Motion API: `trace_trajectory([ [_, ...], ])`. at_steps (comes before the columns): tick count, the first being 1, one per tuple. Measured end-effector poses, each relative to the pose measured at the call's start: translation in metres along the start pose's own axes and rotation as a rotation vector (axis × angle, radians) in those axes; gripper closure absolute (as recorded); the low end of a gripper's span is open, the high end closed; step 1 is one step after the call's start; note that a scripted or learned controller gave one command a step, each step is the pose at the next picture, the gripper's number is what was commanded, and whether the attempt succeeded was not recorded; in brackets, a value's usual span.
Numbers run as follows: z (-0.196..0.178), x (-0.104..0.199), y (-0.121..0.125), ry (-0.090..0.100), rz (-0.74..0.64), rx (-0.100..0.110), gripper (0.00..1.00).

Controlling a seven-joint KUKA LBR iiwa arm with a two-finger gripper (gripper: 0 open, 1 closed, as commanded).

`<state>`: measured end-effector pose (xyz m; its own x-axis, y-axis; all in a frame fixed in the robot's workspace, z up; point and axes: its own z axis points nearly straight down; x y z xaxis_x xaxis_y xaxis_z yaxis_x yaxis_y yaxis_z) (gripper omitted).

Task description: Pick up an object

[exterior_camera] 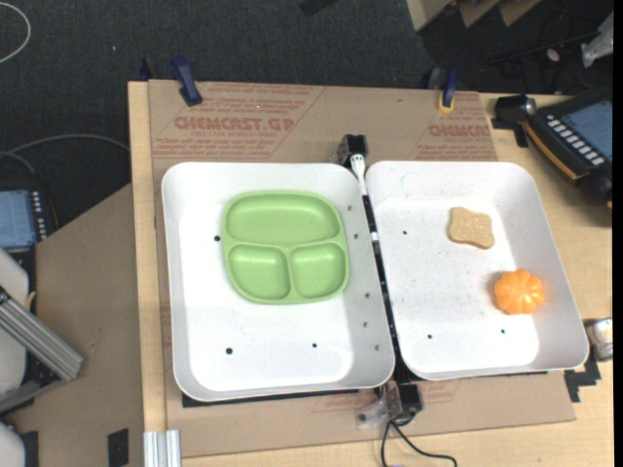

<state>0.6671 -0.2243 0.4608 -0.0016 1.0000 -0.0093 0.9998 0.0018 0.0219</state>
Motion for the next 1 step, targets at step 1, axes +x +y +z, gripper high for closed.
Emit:
trace_trajectory([
  [1,-0.0506,0.0745,-0.0688,0.011,-0.005,0.018,0.0],
])
